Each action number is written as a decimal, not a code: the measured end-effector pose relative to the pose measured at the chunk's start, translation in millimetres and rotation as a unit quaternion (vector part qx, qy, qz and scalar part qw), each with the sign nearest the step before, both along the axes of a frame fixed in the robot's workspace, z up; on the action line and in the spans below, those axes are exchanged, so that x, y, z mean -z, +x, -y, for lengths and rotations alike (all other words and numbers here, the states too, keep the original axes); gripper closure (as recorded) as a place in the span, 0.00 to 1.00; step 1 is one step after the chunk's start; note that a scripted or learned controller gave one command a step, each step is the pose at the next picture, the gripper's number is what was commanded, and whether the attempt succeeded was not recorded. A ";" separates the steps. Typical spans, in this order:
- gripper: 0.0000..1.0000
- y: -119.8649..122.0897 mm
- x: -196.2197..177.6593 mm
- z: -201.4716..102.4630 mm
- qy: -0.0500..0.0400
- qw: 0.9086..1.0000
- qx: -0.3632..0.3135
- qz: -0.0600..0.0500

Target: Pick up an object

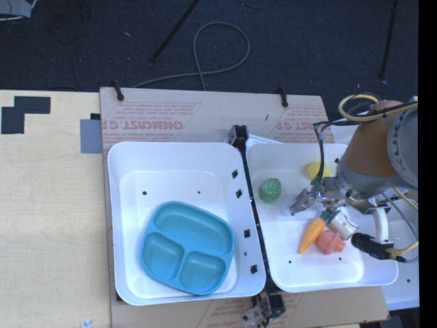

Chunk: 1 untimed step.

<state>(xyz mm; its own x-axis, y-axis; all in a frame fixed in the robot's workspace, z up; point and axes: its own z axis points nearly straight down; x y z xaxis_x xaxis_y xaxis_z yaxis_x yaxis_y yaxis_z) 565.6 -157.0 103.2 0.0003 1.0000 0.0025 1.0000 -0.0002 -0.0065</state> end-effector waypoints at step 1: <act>0.00 -0.4 16.5 -0.8 -0.001 1.000 0.001 0.001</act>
<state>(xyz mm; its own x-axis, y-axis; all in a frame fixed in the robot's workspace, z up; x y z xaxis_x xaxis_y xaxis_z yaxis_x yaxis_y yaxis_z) 565.2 -156.2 86.7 0.0013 1.0000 0.0012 1.0000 -0.0013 -0.0048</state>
